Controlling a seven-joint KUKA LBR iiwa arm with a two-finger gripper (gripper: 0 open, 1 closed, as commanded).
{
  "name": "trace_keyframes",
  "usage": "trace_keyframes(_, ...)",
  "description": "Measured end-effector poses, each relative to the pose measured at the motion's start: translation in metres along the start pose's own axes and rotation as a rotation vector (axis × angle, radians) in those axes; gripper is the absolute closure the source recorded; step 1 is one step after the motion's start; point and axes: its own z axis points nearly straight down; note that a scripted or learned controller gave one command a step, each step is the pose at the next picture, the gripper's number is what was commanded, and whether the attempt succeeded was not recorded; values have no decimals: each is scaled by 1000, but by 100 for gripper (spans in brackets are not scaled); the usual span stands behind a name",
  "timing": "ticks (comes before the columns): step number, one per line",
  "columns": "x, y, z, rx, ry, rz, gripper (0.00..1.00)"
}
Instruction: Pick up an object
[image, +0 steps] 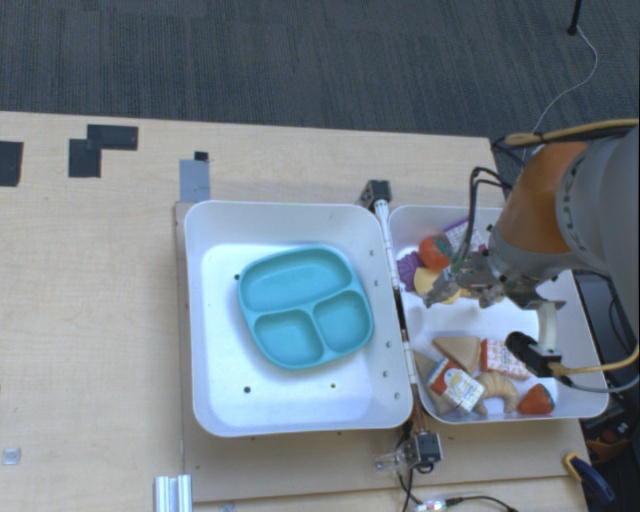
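Observation:
The right bin holds several toy food items. Near its back left lie a purple piece, an orange piece and a yellow piece. At the front are a tan wedge, a red and white packet, a small printed packet and a red strawberry-like piece. My gripper hangs low over the bin's back left part, right beside the yellow piece. The wrist hides whether it touches the piece.
The left bin bears a teal three-compartment plate. A divider rail runs between the bins. The grey arm with its orange band covers the right bin's back right. Cables trail at the bench's right edge.

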Motion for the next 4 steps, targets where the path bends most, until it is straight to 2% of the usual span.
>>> trace_keyframes(1,1,1,-11,-2,0,-3,100)
trace_keyframes(2,1,1,-11,-2,0,-3,0)
trace_keyframes(3,13,-55,13,-6,-2,4,0)
trace_keyframes(4,13,-53,2,-12,-2,2,100)
